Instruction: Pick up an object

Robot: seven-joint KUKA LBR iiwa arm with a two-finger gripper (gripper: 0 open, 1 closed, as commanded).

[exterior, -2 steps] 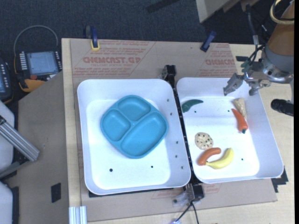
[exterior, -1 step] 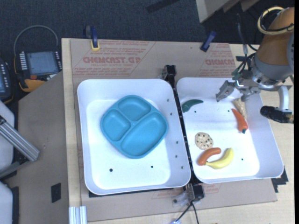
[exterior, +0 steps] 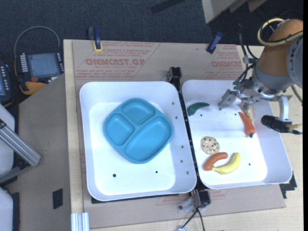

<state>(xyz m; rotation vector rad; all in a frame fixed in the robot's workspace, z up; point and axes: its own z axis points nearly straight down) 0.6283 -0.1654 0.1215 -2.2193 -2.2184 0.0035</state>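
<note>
While the tool [exterior: 237, 98] hovers with fingers spread at the right bin's [exterior: 274, 174] far end, the small orange plastic carrot [exterior: 247, 123] lies just beside it, probably light, rigid, best pinched mid-length.

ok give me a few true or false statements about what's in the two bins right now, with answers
1. The blue divided plate lies in the left bin. True.
2. The banana lies in the left bin. False: it lies in the right bin, touching the sausage.
3. The claw hangs over the far part of the right bin. True.
4. The carrot lies on the blue plate. False: it lies on the floor of the right bin, just below the claw.
5. The cookie lies above the sausage in the picture. True.
6. The green item is on the right bin's right edge. False: it lies near its left wall.
</note>
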